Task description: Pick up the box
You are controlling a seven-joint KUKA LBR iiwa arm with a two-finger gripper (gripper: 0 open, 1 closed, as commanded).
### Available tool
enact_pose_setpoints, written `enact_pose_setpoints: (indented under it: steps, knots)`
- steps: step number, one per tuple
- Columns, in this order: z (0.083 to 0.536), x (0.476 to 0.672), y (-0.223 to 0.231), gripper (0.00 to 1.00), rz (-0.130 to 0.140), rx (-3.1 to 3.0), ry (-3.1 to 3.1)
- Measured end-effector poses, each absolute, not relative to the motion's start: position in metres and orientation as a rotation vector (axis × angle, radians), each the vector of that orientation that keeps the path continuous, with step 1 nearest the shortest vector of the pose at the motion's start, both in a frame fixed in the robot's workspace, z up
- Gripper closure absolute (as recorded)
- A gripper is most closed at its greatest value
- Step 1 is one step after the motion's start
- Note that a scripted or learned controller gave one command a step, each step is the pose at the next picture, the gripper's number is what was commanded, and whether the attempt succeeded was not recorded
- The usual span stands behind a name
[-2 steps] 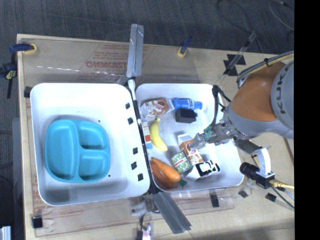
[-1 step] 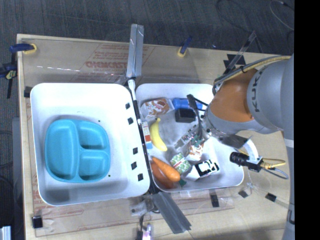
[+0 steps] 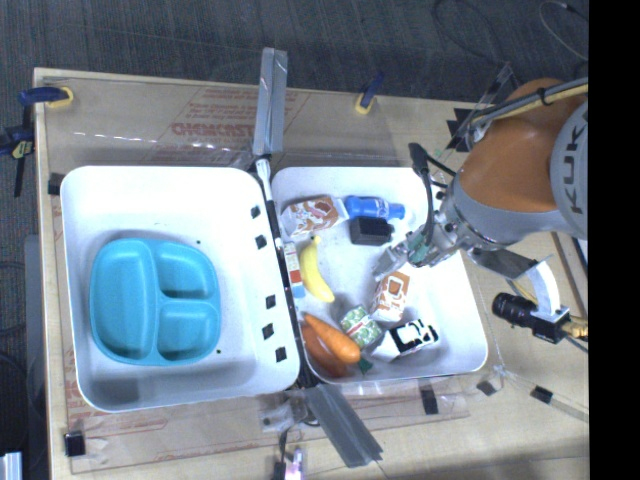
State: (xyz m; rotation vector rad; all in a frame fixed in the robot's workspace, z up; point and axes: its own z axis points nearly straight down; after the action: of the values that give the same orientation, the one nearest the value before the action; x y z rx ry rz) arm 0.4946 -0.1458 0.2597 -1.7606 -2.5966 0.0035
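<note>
White plastic forms both shallow bins on the bench. The left bin (image 3: 80, 368) carries a blue divided tray (image 3: 155, 300). The right bin (image 3: 470, 313) carries the loose items.

Gripper (image 3: 400, 260) is positioned over the right half of the right bin, reaching in from the right below the arm's orange band (image 3: 505, 168). Whether it is wide, narrow or clamped cannot be told at this angle.

Box (image 3: 391, 295), a small white and orange-brown carton, stands tilted directly beneath the gripper, its upper end at or touching the gripper tip. Whether that end sits inside the grip cannot be told. Its lower end is near the bin floor, just above a black and white item (image 3: 413, 335).

Other contents of the right bin:
- Banana (image 3: 315, 271), left of the box, near the centre divider.
- Carrot (image 3: 329, 340), at the lower left.
- Green and white packet (image 3: 359, 325), between carrot and box, just beside both.
- Blue bottle (image 3: 372, 208), lying along the far wall.
- Black block (image 3: 370, 230), just below the bottle.
- Printed snack packet (image 3: 309, 214), at the far left corner.
</note>
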Motion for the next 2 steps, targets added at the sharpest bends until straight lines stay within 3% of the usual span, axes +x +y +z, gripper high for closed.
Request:
enact_pose_setpoints:
  steps: [1,2]
  knots:
    - [0.253,0.506,-0.120,1.00,0.006,-1.806,-2.562]
    - [0.158,0.536,-0.099,1.00,0.009,-1.912,-2.482]
